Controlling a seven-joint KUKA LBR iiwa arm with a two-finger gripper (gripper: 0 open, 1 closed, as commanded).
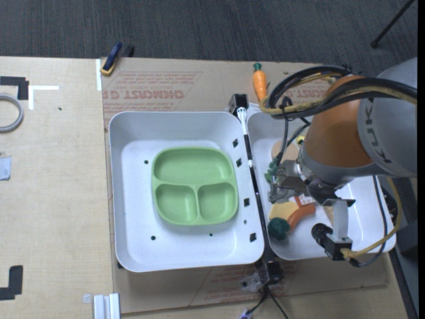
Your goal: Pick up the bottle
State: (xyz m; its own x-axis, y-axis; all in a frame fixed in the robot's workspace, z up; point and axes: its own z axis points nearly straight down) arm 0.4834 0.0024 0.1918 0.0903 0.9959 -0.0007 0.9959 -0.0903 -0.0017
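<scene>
My gripper [284,186] is low in the right bin [362,234], near its left wall, under the grey and orange arm [339,135]. The wrist hides most of what lies beneath it. Just in front of the gripper lie a pale yellow piece [284,211] and an orange-red piece [303,212], touching each other. A dark green round thing [277,226] sits beside them by the bin's front left corner. I cannot tell which of these is the bottle. A small green bit [271,173] shows at the gripper's left side.
The left bin [126,198] holds a light green divided plate [195,185]. A toy carrot [259,82] lies on the cardboard behind the bins, and a blue object [111,58] lies at the back left. Cables loop around the arm over the right bin.
</scene>
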